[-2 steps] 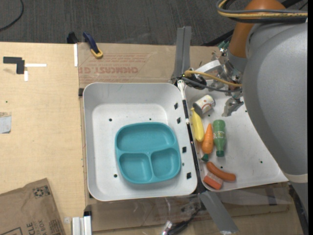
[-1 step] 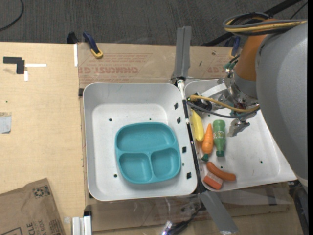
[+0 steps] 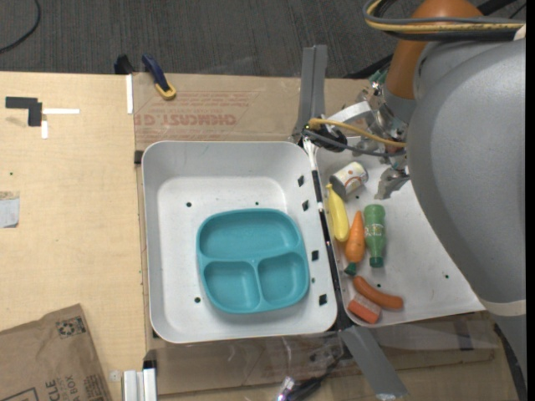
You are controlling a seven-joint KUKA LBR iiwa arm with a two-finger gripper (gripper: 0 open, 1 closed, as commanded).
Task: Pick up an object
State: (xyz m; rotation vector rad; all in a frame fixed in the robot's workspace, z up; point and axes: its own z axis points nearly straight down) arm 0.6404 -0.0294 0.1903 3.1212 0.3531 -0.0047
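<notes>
Two shallow white bins sit side by side on the worktop (image 3: 67, 224). Left bin (image 3: 167, 249): contains one teal divided plate (image 3: 252, 259) with three compartments, lying flat slightly toward 5 o'clock from the bin centre. Right bin (image 3: 418, 266): contains the loose objects, grouped along its left wall.

Object positions in the right bin:
- Small white cylindrical container (image 3: 349, 176), on its side, at the 12 o'clock end of the group.
- Yellow banana (image 3: 336, 214), at 7 o'clock from the container, against the bin wall.
- Orange carrot (image 3: 357, 236), just beside the banana at its 4 o'clock.
- Green bottle (image 3: 374, 235), alongside the carrot at its 3 o'clock, lengthwise toward 6 o'clock.
- Two reddish sausages, one (image 3: 378, 294) above the other (image 3: 363, 311), at the 6 o'clock end.

The grey arm (image 3: 476, 157) covers the right side of the bin. The jaws (image 3: 391, 178) are positioned at 3 o'clock from the white container, near it. Cables and wrist hardware obscure them; their opening cannot be determined, and no object is seen held.

A blue-and-yellow clamp (image 3: 159, 78) lies on the cardboard at 12 o'clock from the left bin.
</notes>
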